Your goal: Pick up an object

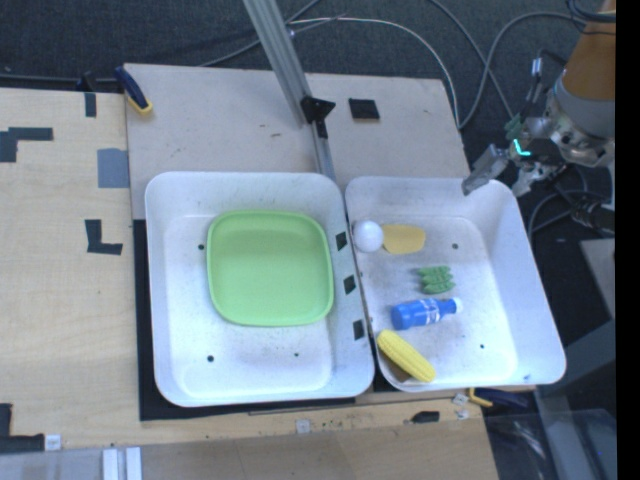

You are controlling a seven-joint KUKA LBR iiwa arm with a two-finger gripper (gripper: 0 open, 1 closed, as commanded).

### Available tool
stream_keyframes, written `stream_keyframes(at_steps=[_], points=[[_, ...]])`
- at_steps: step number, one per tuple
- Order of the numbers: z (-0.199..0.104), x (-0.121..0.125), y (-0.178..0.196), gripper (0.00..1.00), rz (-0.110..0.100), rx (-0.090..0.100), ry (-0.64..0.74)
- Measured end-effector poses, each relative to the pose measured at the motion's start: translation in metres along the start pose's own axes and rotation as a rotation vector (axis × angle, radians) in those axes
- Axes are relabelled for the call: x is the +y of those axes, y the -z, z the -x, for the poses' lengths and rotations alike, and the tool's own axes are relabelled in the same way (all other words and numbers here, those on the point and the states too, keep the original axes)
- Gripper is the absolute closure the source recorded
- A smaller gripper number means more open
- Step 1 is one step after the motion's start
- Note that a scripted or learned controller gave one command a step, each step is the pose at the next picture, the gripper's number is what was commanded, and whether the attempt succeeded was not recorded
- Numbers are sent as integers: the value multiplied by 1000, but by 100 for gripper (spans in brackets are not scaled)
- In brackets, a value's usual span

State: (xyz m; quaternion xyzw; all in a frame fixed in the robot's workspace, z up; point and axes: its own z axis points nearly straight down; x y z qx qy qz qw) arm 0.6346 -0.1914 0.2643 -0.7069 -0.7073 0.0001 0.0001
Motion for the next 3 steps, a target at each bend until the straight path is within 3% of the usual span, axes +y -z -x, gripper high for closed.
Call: stream_keyframes(at_steps=[1, 3], points=[[0, 0, 0, 0, 0, 0, 0], [-7, 0, -123, 0, -6, 1, 0]])
